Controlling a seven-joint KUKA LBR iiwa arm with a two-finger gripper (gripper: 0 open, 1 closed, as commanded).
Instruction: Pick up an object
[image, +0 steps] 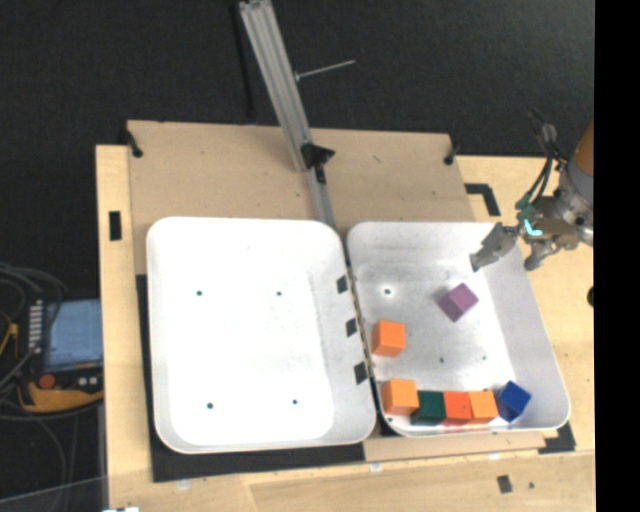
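Arm at right bin's (520, 300) upper right; fingers (492, 247) spread, unladen, above purple cube (459, 301).

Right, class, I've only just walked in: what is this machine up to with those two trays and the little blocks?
A robot arm reaches in from the right, its pincer open and holding nothing, poised over the upper right part of the right bin. Below it lies a purple block, with an orange block near the bin's left wall and a row of orange, green and blue blocks along the near wall. Nothing has been picked up yet.
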